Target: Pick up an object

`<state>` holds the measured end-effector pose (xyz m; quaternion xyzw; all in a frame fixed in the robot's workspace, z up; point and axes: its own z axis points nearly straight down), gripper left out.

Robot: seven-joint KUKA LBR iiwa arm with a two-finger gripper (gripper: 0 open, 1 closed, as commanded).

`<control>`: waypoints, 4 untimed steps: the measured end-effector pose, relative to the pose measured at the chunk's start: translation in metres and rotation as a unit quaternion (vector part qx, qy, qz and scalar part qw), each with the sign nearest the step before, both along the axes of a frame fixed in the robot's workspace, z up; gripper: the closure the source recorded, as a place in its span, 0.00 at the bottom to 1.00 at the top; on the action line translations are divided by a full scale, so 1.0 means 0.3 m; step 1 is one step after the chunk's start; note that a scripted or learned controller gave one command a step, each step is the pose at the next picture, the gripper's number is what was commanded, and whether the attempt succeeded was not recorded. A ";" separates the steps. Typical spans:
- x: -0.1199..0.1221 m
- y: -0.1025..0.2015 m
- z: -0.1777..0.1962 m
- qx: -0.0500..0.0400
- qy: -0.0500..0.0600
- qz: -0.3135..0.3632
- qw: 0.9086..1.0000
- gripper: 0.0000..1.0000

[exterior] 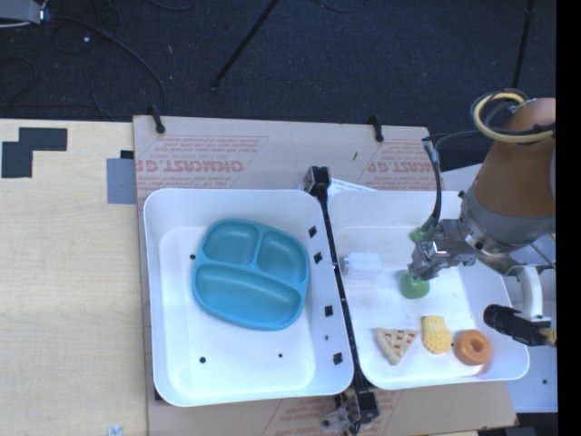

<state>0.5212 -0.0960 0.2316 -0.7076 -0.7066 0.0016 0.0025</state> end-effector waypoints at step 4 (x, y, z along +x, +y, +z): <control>0.287 0.616 -0.052 0.000 0.000 0.003 1.000 1.00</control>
